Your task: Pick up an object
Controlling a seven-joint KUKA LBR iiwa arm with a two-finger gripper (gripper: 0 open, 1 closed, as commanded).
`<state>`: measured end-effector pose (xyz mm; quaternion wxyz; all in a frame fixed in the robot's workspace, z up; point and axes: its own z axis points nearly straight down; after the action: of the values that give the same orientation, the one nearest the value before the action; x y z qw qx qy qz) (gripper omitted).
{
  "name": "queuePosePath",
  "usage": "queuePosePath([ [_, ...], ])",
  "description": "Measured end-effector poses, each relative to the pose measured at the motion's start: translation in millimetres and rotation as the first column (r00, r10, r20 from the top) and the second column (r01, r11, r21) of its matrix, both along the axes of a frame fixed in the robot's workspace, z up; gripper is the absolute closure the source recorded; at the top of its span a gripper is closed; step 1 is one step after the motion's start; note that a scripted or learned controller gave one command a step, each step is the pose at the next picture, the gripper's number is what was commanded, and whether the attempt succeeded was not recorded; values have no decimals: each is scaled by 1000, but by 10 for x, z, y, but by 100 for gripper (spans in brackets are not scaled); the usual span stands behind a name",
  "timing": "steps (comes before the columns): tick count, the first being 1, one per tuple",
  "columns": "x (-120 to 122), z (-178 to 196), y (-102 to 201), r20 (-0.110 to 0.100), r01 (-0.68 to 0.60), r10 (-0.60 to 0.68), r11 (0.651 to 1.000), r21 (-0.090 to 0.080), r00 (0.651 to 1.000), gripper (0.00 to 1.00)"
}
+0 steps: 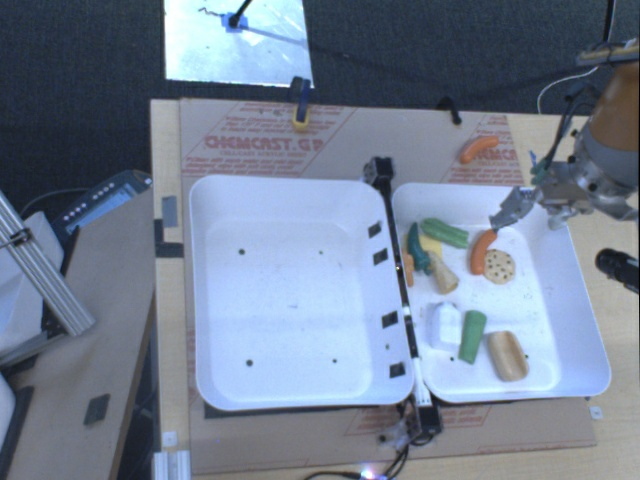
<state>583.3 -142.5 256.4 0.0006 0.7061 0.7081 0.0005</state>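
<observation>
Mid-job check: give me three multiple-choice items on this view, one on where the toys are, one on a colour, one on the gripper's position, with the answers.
1. Which bin holds the toy food?
A. The left bin
B. The right bin
C. Both bins

2. What colour is the piece lying on the board outside the bins, near the far edge?
A. Orange
B. Blue
C. White

3. Where is the gripper?
A. Low over the left bin's middle
B. Above the right bin's far right part
C. Resting on the bench in front of the bins

Answers:
1. B: the cookie, the bread roll and the other toys all lie in the right bin, none in the left bin.
2. A: the carrot on the board is orange.
3. B: the gripper hangs over that bin's far right part, near the cookie.
</observation>
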Motion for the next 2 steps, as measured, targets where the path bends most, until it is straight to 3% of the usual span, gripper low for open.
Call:
queuePosePath([
  [1, 34, -1563, 340, 13, -1, 1, 1000, -1, 1000, 0],
  [2, 319, -1713, 550, 1, -4, 4, 1000, -3, 1000, 0],
])
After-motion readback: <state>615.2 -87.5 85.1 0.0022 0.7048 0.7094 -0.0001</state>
